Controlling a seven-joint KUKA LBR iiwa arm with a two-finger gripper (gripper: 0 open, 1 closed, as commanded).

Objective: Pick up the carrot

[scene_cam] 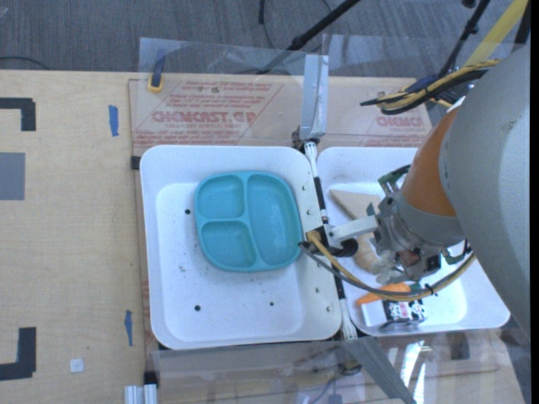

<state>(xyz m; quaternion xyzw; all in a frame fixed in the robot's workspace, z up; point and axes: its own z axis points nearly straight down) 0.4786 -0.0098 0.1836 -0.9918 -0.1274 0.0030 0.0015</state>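
An orange sliver of the carrot peeks out near the front of the right bin, mostly covered by the arm. My gripper is low inside that bin, directly over or against the carrot; the grey wrist with its orange band hides where they meet. I cannot tell whether anything is held.
The left bin holds a teal divided plate. In the right bin lie a tan wedge, a beige lump and a black-and-white item. Yellow and black cables loop over the divider between the bins.
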